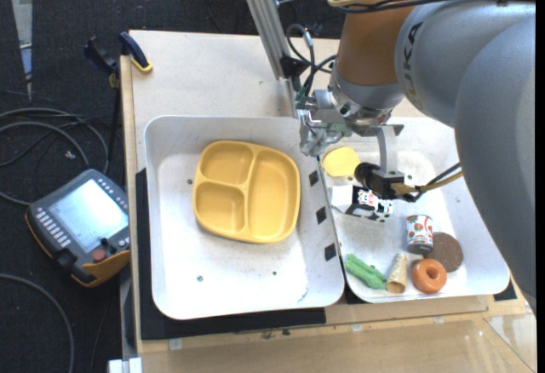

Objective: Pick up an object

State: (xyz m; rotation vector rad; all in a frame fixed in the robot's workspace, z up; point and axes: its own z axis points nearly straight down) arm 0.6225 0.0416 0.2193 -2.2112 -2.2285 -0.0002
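Note:
My gripper [318,138] hangs below the orange band of the arm, over the far end of the divide between the two bins. Just to its lower right, a flat yellow round piece [341,163] lies in the right bin [477,278]. A black-and-white toy [371,202] lies a little nearer the front. Further forward are a small red-and-white can [419,232], a brown cookie [448,251], an orange donut [428,276], a cone [398,272] and a green piece [364,271]. A yellow divided plate [248,191] rests in the left bin [170,278].
A slanted metal pole [260,5] rises behind the bins, close to the gripper. Cables run along the arm. A teach pendant [81,226] lies on the floor at the left. A dark tool with a yellow tip [128,52] sits on the bench's far left corner.

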